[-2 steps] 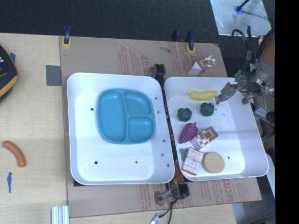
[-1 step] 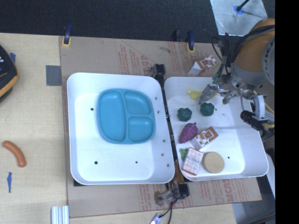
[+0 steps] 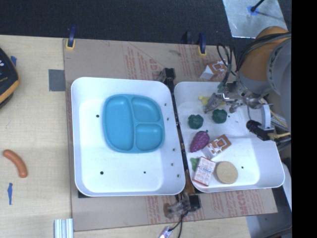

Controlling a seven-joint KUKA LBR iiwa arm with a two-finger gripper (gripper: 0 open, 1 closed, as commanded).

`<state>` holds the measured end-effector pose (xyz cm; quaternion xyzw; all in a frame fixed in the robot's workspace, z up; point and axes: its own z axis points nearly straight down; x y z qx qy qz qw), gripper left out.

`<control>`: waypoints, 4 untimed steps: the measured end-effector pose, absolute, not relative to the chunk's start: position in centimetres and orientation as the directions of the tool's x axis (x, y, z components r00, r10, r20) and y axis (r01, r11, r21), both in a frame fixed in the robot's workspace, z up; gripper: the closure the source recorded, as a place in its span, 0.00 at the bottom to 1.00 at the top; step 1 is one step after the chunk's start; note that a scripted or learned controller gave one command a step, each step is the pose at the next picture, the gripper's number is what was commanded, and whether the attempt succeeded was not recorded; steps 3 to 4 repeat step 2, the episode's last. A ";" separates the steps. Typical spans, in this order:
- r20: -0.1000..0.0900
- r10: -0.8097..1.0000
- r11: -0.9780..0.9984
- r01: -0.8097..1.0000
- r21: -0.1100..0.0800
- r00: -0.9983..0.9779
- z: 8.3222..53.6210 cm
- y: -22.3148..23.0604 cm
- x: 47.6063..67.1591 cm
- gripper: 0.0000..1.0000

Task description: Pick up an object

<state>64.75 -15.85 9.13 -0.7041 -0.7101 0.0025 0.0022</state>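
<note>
The right white bin (image 3: 267, 157) holds several small items. Among them are a dark green vegetable (image 3: 195, 121), a second dark green piece (image 3: 219, 115), purple grapes (image 3: 199, 140), a small brown-and-white carton (image 3: 218, 146), a red-and-white box (image 3: 204, 171) and a tan round disc (image 3: 226, 172). My gripper (image 3: 221, 101) hangs low over the bin's far part, just above the second green piece and next to a small yellow item (image 3: 203, 98). I see nothing clearly held in it.
The left white bin (image 3: 86, 133) carries a blue divided plate (image 3: 133, 123). An orange-and-white packet (image 3: 214, 69) lies on the cardboard behind the right bin. A sausage (image 3: 16, 162) lies on the bench at far left. The arm's body (image 3: 262, 63) covers the right bin's far right corner.
</note>
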 end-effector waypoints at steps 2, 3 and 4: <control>0.000 1.000 0.008 1.000 -0.001 -0.008 19.4 -8.7 58.5 1.00; 0.000 1.000 0.008 1.000 -0.001 -0.008 19.4 -8.7 58.5 1.00; 0.000 1.000 0.008 1.000 -0.001 -0.008 19.4 -8.7 58.5 1.00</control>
